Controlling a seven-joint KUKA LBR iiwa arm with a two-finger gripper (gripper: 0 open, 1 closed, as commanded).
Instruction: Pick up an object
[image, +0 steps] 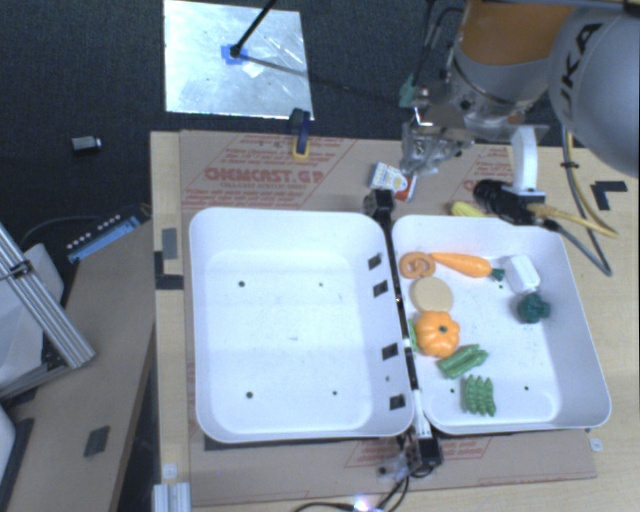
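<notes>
My gripper (424, 160) hangs high over the bench behind the two bins, near the back left corner of the right bin (575, 340). That bin holds a pretzel (416, 265), an orange carrot (463, 264), a beige disc (432, 294), a small orange pumpkin (436, 333), two green pods (462, 360) (479, 395), a white cylinder (521, 272) and a dark green broccoli piece (532, 308). Nothing of these is at the gripper.
The left bin (290, 320) lies beside the right one, with a black clipped divider (396, 320) between them. A small white and red item (389, 178) and a yellow piece (464, 210) lie on the cardboard behind the bins. Cables and a black fitting (500, 198) run at the back right.
</notes>
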